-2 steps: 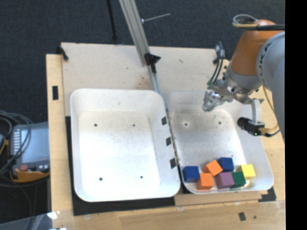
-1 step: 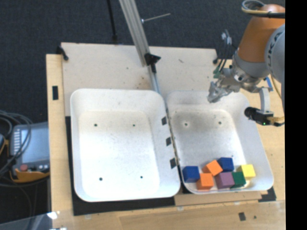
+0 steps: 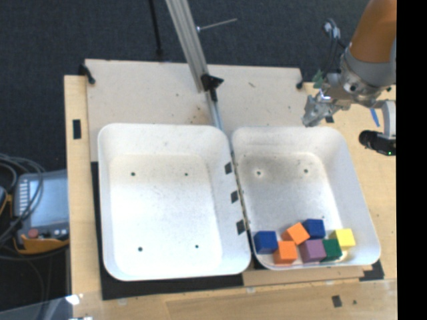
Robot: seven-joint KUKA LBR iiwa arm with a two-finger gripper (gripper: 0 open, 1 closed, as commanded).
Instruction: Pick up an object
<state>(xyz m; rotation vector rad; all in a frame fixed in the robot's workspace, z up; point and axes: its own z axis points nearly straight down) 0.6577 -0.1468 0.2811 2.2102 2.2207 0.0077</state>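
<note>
Several small cubes lie bunched in the near corner of the right bin [image 3: 347, 159]: a blue cube [image 3: 265, 241], an orange cube [image 3: 297, 233], a second blue cube [image 3: 314, 228], a yellow cube [image 3: 345, 238], another orange cube [image 3: 287, 251], a purple cube [image 3: 311, 251] and a green cube [image 3: 332, 249]. My gripper [image 3: 313, 117] hangs above the far right rim of that bin, well away from the cubes. Nothing shows between its fingers.
The left bin [image 3: 107, 179] sits beside the right one, its floor speckled with dark marks. A slanted aluminium bar [image 3: 188, 39] rises from the far side between the bins. A screen device [image 3: 40, 205] with cables sits at the left edge.
</note>
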